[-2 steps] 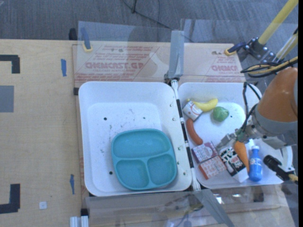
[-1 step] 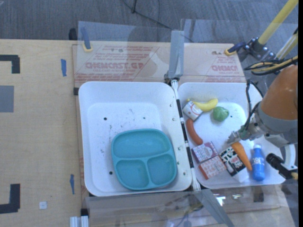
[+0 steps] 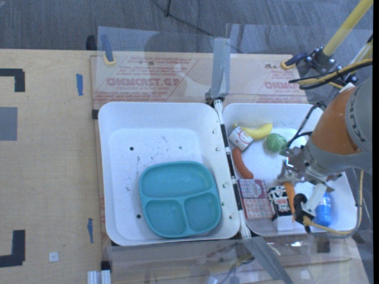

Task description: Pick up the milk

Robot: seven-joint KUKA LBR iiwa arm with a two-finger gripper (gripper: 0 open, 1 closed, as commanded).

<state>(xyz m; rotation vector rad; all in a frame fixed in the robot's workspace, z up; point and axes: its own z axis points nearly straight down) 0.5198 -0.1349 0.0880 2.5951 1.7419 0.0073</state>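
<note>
The wooden bench (image 3: 47,158) lies wide and flat to the left of the teal plate (image 3: 180,199). The plate, divided into three wells, sits in the left bin (image 3: 115,158), pushed toward that bin's near right corner with its right edge close to the wall. Open white floor, speckled with dark crumbs, lies left of the plate and beyond it.

Right of the plate, past the two meeting rims, the right bin (image 3: 266,109) is crowded. Closest to the plate, along that bin's left wall, lie a red sausage (image 3: 241,163) and, nearer the camera, a pink printed packet (image 3: 253,197). Right of the plate and further back sit a small red-and-white tub (image 3: 240,137), a banana (image 3: 259,131) touching it, and a green round thing (image 3: 275,142); a patch of bare floor shows between the sausage and the green round thing.

Further right of the plate stands the milk (image 3: 279,203), a white carton with black and red print, near the front wall and just beside the packet, with an orange piece (image 3: 289,191) against its right side. The gripper (image 3: 291,170) hangs just behind the milk, and I cannot tell whether it is open or closed. Farthest right of the plate, a blue thing (image 3: 324,210) lies by the front right corner, under the arm (image 3: 331,132)
</note>
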